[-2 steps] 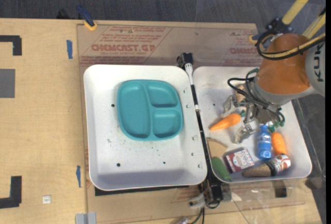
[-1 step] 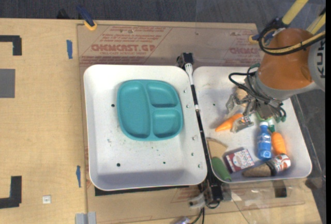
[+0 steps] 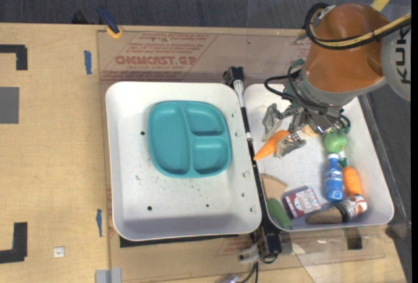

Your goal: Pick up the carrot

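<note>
Fingers: the gripper [image 3: 285,130] has its two metal fingers spread apart, one near the carrot's top end; nothing is between them
Carrot: the carrot [image 3: 269,144] lies tilted in the right bin [image 3: 382,177], by its left wall
Arm: the orange band [image 3: 343,46] hangs above the right bin
Left bin: the left bin [image 3: 124,157] has a teal tray [image 3: 189,138]
Other items: a blue bottle [image 3: 333,178] lies lower right of the carrot

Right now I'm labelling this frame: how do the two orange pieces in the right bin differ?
The carrot lies at the right bin's left side, close by the gripper; the orange piece lies near its right wall beside the blue bottle. The carrot is long and tapered, the orange piece short and stubby. Both are orange.
</note>
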`<control>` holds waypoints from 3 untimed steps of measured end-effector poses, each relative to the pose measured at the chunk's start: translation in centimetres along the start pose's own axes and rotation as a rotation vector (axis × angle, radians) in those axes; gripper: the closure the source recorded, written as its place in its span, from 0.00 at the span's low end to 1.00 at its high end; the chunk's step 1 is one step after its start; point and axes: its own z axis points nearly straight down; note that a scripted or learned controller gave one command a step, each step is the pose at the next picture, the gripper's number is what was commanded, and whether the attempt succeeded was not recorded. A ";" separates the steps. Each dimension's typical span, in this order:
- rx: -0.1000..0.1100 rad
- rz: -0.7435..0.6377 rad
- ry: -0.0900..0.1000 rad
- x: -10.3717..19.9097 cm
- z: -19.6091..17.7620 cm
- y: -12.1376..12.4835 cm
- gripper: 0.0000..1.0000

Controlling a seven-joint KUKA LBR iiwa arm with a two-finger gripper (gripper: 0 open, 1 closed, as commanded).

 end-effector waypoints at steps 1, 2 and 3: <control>-0.001 0.004 0.006 0.2 0.3 -0.1 0.00; -0.003 0.010 0.011 5.7 0.3 3.2 0.00; 0.000 0.201 0.009 9.8 7.8 -2.4 0.00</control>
